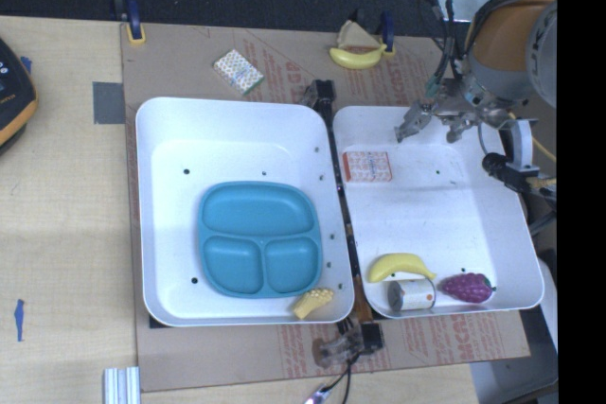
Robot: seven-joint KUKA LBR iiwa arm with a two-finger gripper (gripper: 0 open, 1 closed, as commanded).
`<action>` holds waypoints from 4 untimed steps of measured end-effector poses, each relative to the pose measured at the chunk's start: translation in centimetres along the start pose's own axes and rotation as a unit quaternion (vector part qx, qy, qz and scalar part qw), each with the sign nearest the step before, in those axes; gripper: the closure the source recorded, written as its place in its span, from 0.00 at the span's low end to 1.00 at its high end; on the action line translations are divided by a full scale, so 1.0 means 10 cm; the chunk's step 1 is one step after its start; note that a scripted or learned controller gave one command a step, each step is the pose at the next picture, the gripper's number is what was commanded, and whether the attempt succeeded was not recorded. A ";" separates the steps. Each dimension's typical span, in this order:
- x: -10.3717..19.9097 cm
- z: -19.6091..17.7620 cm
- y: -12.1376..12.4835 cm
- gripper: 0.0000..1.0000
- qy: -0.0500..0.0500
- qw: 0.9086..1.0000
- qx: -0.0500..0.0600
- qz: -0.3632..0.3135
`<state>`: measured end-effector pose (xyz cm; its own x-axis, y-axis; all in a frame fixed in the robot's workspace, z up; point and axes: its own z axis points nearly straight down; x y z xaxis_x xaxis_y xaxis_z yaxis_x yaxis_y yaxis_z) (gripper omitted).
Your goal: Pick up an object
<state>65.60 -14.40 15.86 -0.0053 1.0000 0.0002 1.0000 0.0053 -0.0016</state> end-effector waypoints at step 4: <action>0.33 0.66 0.01 0.00 0.000 1.000 0.000 0.000</action>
<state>65.64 -11.14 9.21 -0.0054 1.0000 -0.0003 1.0000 0.0054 -0.0022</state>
